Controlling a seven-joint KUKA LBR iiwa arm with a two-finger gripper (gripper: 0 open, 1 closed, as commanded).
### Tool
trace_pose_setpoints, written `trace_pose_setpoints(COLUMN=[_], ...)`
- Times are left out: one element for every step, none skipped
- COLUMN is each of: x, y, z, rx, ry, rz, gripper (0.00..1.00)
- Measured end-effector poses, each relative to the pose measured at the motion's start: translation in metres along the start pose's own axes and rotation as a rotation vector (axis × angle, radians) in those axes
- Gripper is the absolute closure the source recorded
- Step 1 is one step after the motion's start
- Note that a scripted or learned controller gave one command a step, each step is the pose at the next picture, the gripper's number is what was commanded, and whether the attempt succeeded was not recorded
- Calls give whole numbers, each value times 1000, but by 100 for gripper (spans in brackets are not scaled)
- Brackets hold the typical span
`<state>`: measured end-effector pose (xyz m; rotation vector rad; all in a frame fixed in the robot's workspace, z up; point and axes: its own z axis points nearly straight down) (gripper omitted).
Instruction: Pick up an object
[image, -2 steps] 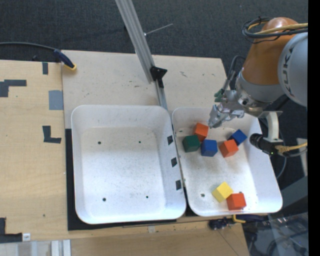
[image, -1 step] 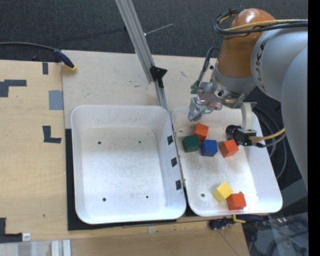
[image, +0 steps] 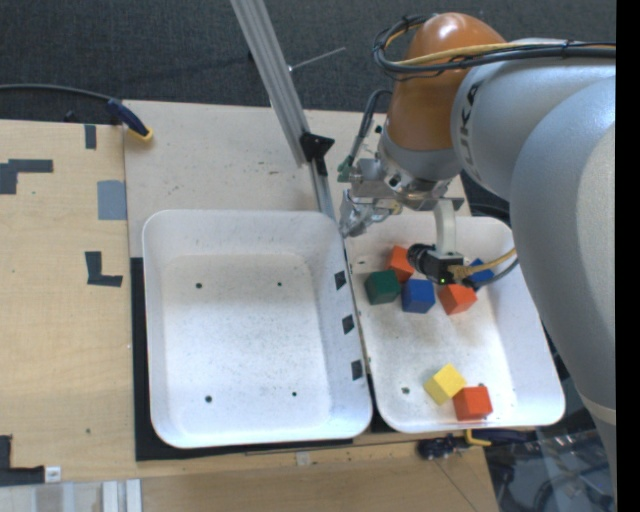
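Gripper (image: 358, 215) hangs over the far left corner of the right bin (image: 520, 385), just above the rim where the two bins meet; its metal fingers are blurred against the white plastic, and whether they stand wide or narrow cannot be told. Nothing shows between them. Above it sits the grey wrist with the orange band (image: 437, 80), and the bulk of the arm (image: 560, 170) covers the upper right of the view.

Small cubes lie in the right bin, all loose on its floor. Near the gripper, toward the bin's far end, is a cluster: an orange block (image: 401, 262), a dark green block (image: 381, 288) just beside it on the left, a blue block (image: 418, 295) touching or nearly touching both, and a red-orange block (image: 457, 297) just to the blue one's right. A black fitting with cables (image: 440, 263) from the arm hangs over the cluster's far side. Well apart, near the bin's front edge, a yellow block (image: 446, 383) rests tilted beside a red block (image: 473, 402).

The left bin (image: 170, 340) is speckled with dark specks and four small dark dots. A slanted aluminium bar (image: 280, 90) crosses the bench (image: 60, 300) behind the bins.
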<state>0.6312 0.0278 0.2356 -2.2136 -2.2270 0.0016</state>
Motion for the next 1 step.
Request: trace_pose_setpoints(x=[61], y=[16], z=[8], rx=[-1], ry=[1], rz=[-1], gripper=[100])
